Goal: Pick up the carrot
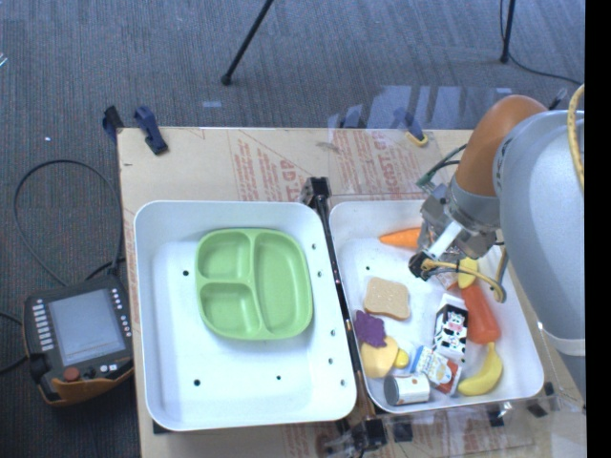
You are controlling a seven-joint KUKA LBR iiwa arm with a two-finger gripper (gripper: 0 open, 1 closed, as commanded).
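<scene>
Near the far edge of the right bin (531,375), the carrot (400,239) lay on its side, tip toward the left bin (162,351). Just beside its thick end hung the gripper (430,265), lowered over the bin; whether its fingers were released or clenched could not be told, and nothing showed between them. Toward the bin's middle lay a slice of bread (387,299). A yellow banana (483,373) rested at the near right corner. The left bin carried a green divided plate (254,283).
</scene>
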